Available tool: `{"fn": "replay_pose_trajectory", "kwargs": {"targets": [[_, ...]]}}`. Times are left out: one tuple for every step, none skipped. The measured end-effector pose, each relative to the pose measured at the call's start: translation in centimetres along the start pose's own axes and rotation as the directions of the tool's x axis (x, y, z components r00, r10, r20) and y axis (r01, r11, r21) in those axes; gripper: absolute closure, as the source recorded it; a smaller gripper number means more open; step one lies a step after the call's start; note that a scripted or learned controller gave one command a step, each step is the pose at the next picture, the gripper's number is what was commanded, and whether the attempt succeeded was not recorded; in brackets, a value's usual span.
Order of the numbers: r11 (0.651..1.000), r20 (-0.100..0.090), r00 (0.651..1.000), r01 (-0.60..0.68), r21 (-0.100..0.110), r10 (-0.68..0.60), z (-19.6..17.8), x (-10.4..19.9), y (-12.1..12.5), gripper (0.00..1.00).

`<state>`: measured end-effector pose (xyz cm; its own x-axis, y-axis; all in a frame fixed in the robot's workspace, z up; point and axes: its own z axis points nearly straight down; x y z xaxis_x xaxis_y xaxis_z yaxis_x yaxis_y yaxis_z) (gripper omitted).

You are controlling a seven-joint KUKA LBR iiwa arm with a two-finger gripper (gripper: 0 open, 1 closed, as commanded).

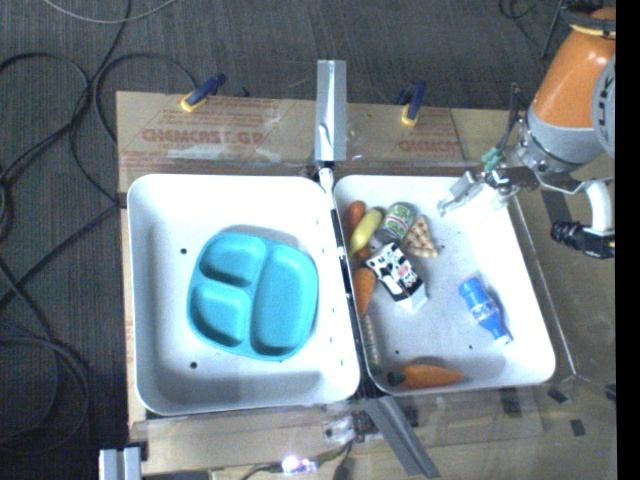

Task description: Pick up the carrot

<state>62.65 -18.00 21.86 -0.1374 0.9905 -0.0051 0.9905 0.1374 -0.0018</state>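
Task not yet begun: carrot lying flat at 6 o'clock in the right bin, untouched, well apart from gripper hovering at the bin's 12 o'clock with nothing held, finger state impossible to tell; approach, grasp, lift all outstanding.

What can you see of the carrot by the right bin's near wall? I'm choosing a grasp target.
The carrot is orange with a small green stub at its left end. It lies flat, lengthwise along the right bin's near wall, close against it, tip pointing right. Nothing else touches it; the gripper is far off, at the bin's far side.
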Motion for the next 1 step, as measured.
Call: {"fn": "replay_pose_trajectory", "kwargs": {"targets": [[0.996,-0.008,0.996,0.092,0.001,-0.092,10.29,2.27,-11.75,0.0]]}}
